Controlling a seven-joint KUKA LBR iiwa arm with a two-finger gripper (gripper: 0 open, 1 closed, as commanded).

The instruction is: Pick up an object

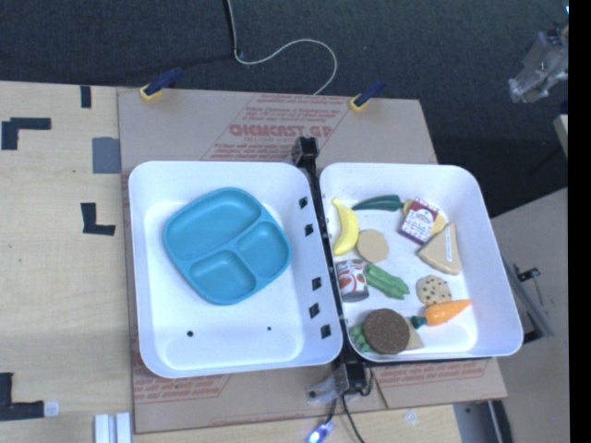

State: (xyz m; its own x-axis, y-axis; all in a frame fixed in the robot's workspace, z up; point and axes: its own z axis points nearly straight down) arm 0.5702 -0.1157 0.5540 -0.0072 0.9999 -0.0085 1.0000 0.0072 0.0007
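Hovering top right, claw (538,65) off-bench

The blurred arm (540,63), perhaps its wrist, is cut by the right edge.

Just one fixed camera here, mounted above the bench (55,173) and looking down at a slant. It frames both white bins (148,275) side by side, from fairly high up.

Blue tray (226,245), yellow banana (345,228), orange carrot (447,312), white bins (148,247).
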